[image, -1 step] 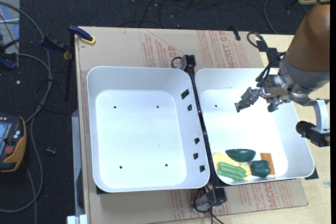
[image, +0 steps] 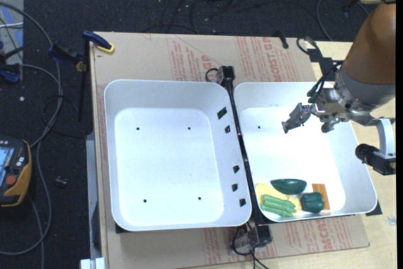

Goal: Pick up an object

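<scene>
A cluster of small objects lay at the near edge of the right bin (image: 352, 154): a ribbed light-green piece (image: 278, 205) on a yellow one (image: 267, 189), a dark green bowl-like shape (image: 288, 185), a dark green lump (image: 312, 201) and an orange block (image: 321, 189). Farther in, the gripper (image: 312, 116) hung above the bin's bare floor, well apart from the objects, its fingers apparently spread and holding nothing, though they were small and hard to read. The left bin (image: 119, 135) sat alongside, touching the right one.
</scene>
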Tool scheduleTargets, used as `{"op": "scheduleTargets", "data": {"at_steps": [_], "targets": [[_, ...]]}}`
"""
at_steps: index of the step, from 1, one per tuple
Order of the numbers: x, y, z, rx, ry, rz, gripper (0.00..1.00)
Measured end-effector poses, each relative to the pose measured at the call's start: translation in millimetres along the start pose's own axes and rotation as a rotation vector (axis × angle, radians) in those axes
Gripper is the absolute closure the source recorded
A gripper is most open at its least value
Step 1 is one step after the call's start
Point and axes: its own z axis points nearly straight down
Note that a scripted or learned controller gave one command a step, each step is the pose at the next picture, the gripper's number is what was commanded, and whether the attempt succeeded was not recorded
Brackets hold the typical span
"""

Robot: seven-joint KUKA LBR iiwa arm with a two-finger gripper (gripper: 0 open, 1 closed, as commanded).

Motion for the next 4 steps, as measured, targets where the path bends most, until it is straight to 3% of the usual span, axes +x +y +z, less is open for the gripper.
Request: {"op": "scheduleTargets", "data": {"at_steps": [1, 3, 4], "targets": [[3, 8, 57, 0.005, 0.000, 0.000, 0.00], [-1, 0, 166, 0.005, 0.001, 0.000, 0.00], [-2, 2, 153, 0.000, 0.000, 0.000, 1.00]]}}
